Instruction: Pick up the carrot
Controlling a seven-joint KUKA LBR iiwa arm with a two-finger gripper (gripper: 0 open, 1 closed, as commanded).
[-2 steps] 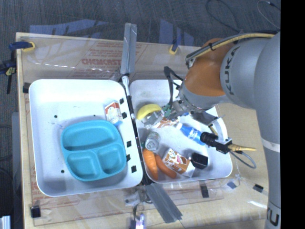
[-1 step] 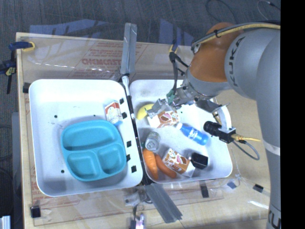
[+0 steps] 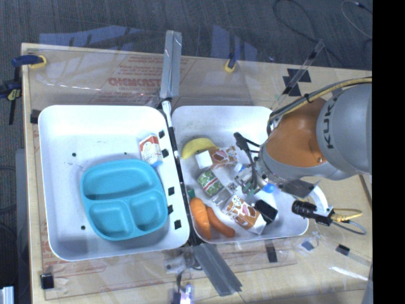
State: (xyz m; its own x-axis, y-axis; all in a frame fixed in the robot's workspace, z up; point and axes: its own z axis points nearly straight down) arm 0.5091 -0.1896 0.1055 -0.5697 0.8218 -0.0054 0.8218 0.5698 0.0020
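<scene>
The orange, tapered carrot (image 3: 209, 220) lies in the near left corner of the right white bin (image 3: 190, 118), its thick end against the bin's left wall and its tip pointing toward the near edge. Touching its right side is a small printed carton with red and white artwork (image 3: 242, 213), and just beyond that a black block (image 3: 266, 210). Farther up from the carrot sits a green-labelled packet (image 3: 209, 182), then a small white cup-like piece (image 3: 203, 159) and a yellow banana (image 3: 197, 146) near the bin's middle. My gripper (image 3: 247, 181) hangs over this clutter in the centre of the bin, above the packets and apart from the carrot; whether it is parted or closed I cannot tell, since my grey wrist and orange band (image 3: 294, 141) cover it. In the left white bin (image 3: 57, 122) rests a light blue three-compartment plastic tray (image 3: 123, 198), with a small red and white carton (image 3: 149, 149) by the dividing wall.
</scene>
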